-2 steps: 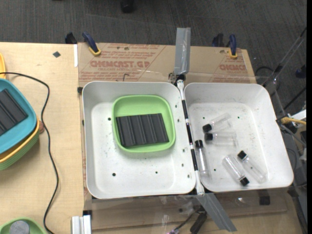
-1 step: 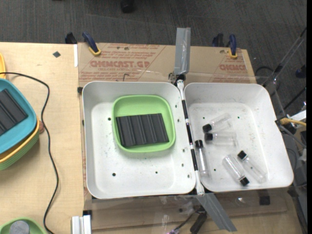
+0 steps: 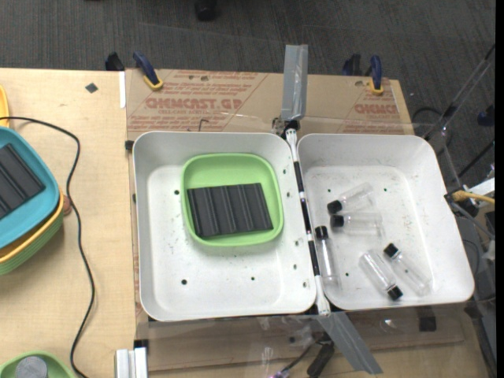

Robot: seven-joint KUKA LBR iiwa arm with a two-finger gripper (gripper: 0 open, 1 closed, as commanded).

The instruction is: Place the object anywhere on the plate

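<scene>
Wooden surface (image 3: 94, 235) carries two white bins side by side. Left bin (image 3: 157, 274): green plate (image 3: 231, 172) with dark ribbed insert (image 3: 230, 209), toward far edge. Right bin (image 3: 441, 211): clear black-capped vials (image 3: 358, 223) scattered, one against near-left wall. Claw state: cannot tell.

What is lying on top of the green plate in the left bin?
A dark ribbed mat lies flat on the green plate, covering most of its middle. The plate's surface under the mat is hidden. The clear vials are in the right bin, not on the plate.
</scene>
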